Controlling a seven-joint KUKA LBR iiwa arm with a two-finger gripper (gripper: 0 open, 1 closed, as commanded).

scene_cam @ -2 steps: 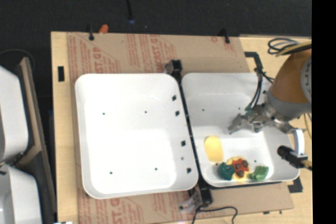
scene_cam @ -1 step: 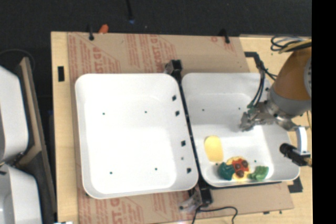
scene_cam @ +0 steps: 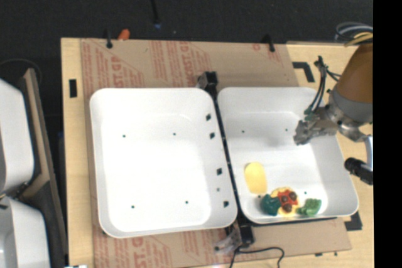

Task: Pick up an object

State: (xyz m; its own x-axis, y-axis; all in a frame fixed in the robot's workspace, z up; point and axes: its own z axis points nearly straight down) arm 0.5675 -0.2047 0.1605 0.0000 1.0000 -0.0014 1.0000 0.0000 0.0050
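Nearest me, the toys sit bunched in the right bin (scene_cam: 326, 154): a green-and-red cluster (scene_cam: 286, 202) against the front wall, a yellow piece (scene_cam: 255, 177) just behind. My gripper (scene_cam: 306, 132) hovers farther back over bare floor, and I honestly can't tell its state. I'd worry it drops on nothing, or snags that tight pile near the wall.

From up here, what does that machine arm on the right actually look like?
The arm is grey metal with a rounded orange band above the wrist. Thin dark cables loop along its upper side. It ends in a small grey gripper over the right bin.
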